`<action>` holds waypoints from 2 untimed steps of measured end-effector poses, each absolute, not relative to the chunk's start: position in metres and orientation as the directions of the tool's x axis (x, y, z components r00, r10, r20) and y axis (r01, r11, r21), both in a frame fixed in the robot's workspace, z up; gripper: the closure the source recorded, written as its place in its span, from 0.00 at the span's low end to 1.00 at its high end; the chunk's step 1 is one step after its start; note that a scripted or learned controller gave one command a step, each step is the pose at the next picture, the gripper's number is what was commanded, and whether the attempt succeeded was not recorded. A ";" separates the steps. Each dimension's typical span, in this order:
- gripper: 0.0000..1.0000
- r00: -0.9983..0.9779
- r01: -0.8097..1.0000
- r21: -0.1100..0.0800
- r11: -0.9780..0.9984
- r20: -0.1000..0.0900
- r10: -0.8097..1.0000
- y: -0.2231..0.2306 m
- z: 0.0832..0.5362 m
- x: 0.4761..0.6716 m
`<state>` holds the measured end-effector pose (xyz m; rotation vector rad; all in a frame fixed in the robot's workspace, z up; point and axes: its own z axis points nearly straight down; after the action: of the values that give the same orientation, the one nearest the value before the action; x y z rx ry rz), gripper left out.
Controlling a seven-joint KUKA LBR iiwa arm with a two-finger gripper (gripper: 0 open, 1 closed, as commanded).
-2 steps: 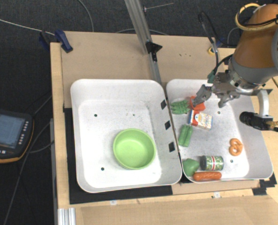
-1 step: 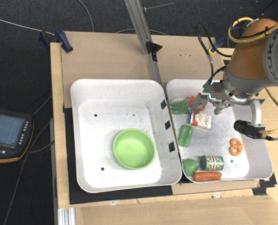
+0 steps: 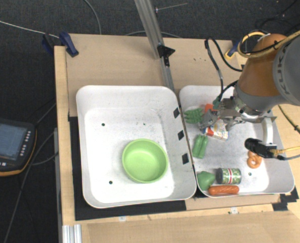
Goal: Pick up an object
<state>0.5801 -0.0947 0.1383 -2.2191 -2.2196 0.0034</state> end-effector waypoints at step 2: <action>1.00 -0.001 1.000 0.005 0.001 0.000 1.000 -0.090 0.213 0.580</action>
<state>0.5800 -0.0901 0.2129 -2.2236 -2.2249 -0.0060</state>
